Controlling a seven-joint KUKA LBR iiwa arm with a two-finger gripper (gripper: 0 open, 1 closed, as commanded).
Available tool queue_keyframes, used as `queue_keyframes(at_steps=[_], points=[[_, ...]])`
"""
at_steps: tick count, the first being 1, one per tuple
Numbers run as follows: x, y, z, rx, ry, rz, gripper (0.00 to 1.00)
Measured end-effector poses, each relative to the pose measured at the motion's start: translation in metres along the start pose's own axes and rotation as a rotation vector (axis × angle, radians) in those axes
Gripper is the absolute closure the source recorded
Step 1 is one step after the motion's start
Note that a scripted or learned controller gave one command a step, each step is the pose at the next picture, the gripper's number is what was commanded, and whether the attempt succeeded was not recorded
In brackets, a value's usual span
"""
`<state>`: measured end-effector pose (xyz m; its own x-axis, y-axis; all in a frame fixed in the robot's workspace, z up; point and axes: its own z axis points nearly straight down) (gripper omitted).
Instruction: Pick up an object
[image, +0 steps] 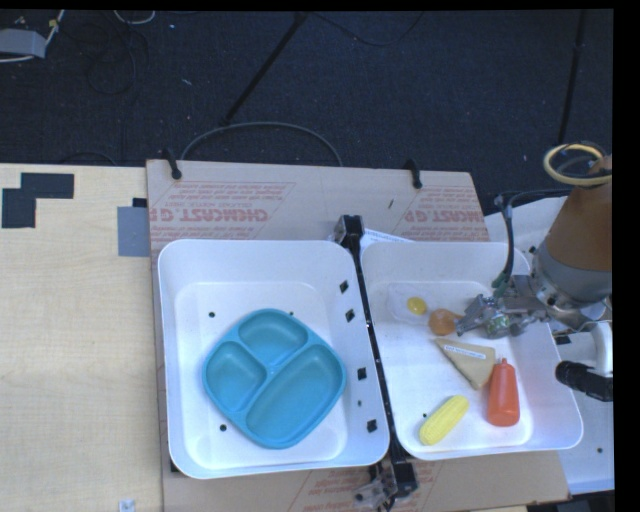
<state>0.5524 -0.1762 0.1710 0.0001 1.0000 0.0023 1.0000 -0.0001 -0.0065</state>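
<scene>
The pick is looking barely begun: the metal pincer (478, 318) is hanging low in the right white bin (400, 420), just beside a small orange ball (443, 322), and whether it is gripping anything I cannot tell. A tan wedge-shaped block (470, 360), red bottle (502, 393), yellow corn cob (443, 419) and yellow ball (416, 306) are lying near, crowding it; a blue divided plastic plate (274, 376) is sitting in the left white bin (185, 300)

The arm's hand (487, 318) is hovering low in the right bin (545, 436), beside an orange ball (443, 322). A blue divided plate (275, 377) is lying in the left bin (185, 290).
</scene>
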Motion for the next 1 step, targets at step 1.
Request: queue_keyframes(at_steps=[1], points=[[0.0001,-0.008,0.0459,-0.001,0.0,0.0,0.0]])
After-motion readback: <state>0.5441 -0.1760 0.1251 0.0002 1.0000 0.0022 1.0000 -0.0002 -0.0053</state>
